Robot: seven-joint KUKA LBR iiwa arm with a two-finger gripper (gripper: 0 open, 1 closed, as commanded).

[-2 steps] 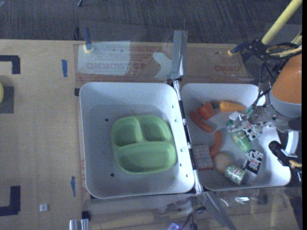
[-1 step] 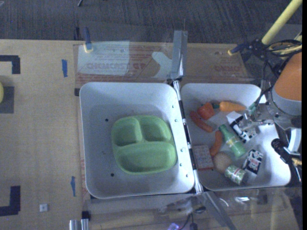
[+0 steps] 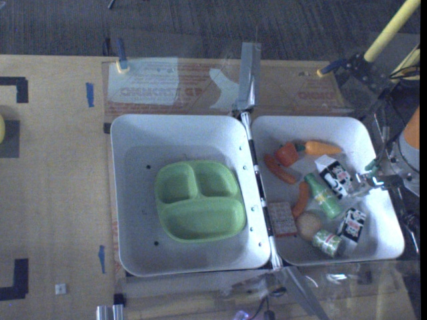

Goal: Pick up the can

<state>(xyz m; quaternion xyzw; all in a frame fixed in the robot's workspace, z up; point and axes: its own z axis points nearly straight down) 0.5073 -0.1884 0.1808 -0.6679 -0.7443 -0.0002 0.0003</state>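
I hover at the right wall of the right bin (image 3: 383, 145), my gripper (image 3: 369, 179) just beside a black-and-white carton (image 3: 335, 177). How wide my jaws stand, I cannot tell. The can (image 3: 327, 242) lies on its side near that bin's front wall, beside a potato (image 3: 308, 225).
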